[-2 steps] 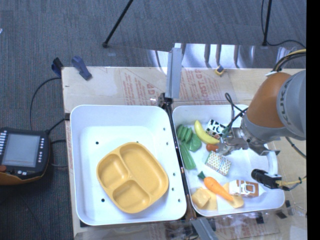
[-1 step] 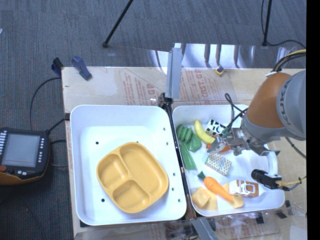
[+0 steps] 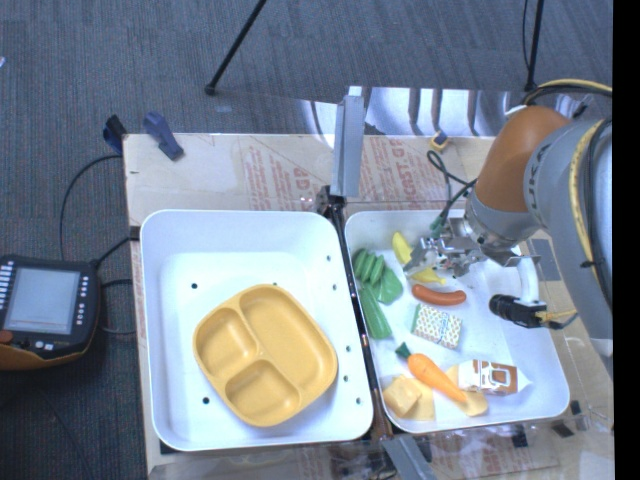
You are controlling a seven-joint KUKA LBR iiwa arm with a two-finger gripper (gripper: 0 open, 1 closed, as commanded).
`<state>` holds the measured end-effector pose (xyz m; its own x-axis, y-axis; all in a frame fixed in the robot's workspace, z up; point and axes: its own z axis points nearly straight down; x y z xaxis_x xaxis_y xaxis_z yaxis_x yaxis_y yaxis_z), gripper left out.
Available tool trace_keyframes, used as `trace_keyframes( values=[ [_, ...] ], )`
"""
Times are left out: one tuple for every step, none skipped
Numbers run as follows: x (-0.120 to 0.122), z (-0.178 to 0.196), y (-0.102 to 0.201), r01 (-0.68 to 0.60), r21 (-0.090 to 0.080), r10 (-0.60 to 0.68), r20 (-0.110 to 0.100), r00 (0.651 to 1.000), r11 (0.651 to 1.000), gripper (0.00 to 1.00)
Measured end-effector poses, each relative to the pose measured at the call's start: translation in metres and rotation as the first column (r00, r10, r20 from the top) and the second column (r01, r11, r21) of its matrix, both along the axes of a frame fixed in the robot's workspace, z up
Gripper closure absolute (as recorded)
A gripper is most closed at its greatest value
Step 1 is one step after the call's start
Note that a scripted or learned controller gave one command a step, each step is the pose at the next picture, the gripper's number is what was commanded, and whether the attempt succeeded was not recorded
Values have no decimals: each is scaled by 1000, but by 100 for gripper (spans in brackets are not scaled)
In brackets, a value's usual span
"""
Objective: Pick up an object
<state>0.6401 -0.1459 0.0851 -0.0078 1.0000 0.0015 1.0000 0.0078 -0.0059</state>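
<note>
My gripper [image 3: 441,254] is low over the back of the right bin [image 3: 548,363], reaching in from the right. It hangs just above a yellow piece [image 3: 428,275] that it partly hides, and nothing is clearly in its grasp. A yellow banana [image 3: 401,245] lies just left of it, and a red sausage [image 3: 438,295] lies right below it. Green pea pods [image 3: 376,273] and a green cucumber [image 3: 375,314] lie along the bin's left wall. Nearer the front are a patterned packet [image 3: 437,325], a carrot [image 3: 436,373], a cheese wedge [image 3: 405,396] and a small carton [image 3: 488,376].
The left bin [image 3: 175,268] holds a yellow divided plate [image 3: 264,353]. A metal post [image 3: 348,153] rises behind the gap between the bins. A handheld control pad [image 3: 42,308] lies off the bench at the far left.
</note>
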Motion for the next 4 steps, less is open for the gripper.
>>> trace_keyframes(
  values=[
    [-13,2,22,70,-1,-70,2,998,998,0],
    [-13,11,23,64,-2,-64,-1,998,998,100],
    [7,139,39,-34,-3,34,17,999,999,100],
    [4,132,39,-33,-2,33,5,999,999,0]
  ],
)
